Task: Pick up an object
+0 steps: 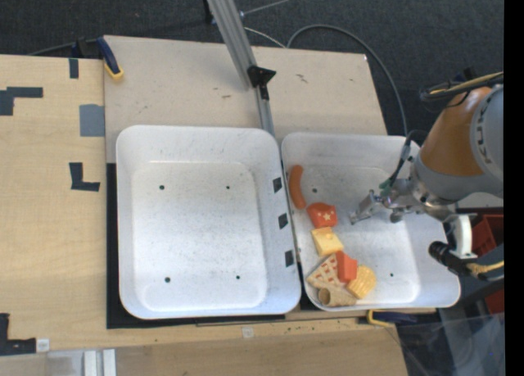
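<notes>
The objects to pick from are lying in the right bin [426, 284], gathered along its left side. An orange sausage-shaped piece [295, 186] is lying lengthwise near the bin's left wall, toward the far end. Just below it a red tomato-like piece [322, 215] is sitting, and a pale yellow block [327, 242] is resting right beneath that. In the bin's near left corner a small heap is crowding together: a tan waffle-like wedge [324, 273], a red-orange piece [347, 267] leaning against it, and a yellow crinkled piece [362, 282] touching both.

The gripper [360, 213] is hanging over the middle of the right bin, to the right of the tomato-like piece and apart from it, with nothing visible between its fingers. Whether those fingers are spread or closed cannot be told at this slant, since they are showing as a small grey cluster. The arm [458, 149], grey with its orange band, is reaching in from the right over the bin's right wall.

The left bin [123, 202] is sitting beside the right one, their walls touching. A slanting metal rail [233, 26] is running down from the top toward the join between the two bins.
</notes>
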